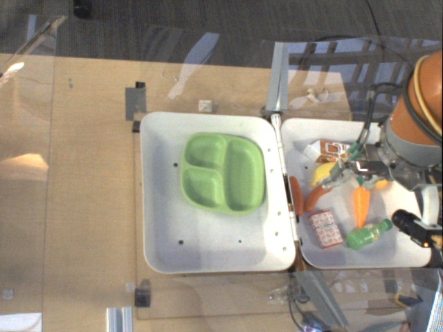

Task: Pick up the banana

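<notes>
Arm over right bin, banana underneath at gripper.

Nearest, along right bin's [360, 261] front: green bottle [367, 235] lying on its side, red patterned packet [325, 229] to its left. Just behind those, orange carrot [360, 207] standing lengthwise, red sausage-like piece [315, 197] slanting beside a second red one [296, 195] against the bin's left wall. Further back, yellow banana [322, 173] near bin's middle, touching or just under gripper [351, 170]; finger spacing impossible to tell from here, no clear grasp visible. Behind banana, brown-and-white packet [333, 149]. Grey arm with orange band [423, 99] entering from right. In left bin [166, 254], green divided plate [223, 173] lying flat, slightly behind centre.
</notes>
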`<state>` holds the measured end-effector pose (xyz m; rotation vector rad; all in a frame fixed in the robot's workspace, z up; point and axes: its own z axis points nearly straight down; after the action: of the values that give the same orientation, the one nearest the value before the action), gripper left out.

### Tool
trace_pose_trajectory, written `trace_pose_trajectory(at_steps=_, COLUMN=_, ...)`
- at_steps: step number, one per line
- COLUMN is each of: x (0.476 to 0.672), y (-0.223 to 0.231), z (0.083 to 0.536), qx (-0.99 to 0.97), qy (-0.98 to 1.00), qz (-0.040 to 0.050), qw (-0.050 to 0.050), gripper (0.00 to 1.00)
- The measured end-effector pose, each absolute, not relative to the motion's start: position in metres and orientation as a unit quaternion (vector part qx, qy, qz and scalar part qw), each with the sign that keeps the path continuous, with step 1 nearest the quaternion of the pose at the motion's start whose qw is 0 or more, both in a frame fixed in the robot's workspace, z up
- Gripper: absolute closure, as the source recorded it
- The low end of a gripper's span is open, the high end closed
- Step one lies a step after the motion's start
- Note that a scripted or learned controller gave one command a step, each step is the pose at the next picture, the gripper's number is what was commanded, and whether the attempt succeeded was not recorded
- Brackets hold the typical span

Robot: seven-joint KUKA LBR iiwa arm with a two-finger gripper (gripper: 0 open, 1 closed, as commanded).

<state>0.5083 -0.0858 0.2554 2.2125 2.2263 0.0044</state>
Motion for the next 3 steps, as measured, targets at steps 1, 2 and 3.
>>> trace_pose_trajectory(at_steps=1, x=0.543, y=-0.112, z=0.182, qx=0.660, qy=0.751, qz=0.0011, qw=0.001, gripper=0.00)
trace_pose_trajectory(at_steps=2, x=0.599, y=-0.127, z=0.177, qx=0.705, qy=0.709, qz=0.0015, qw=0.002, gripper=0.00)
trace_pose_trajectory(at_steps=3, x=0.614, y=-0.152, z=0.096, qx=0.720, qy=0.694, qz=0.0022, qw=0.003, gripper=0.00)
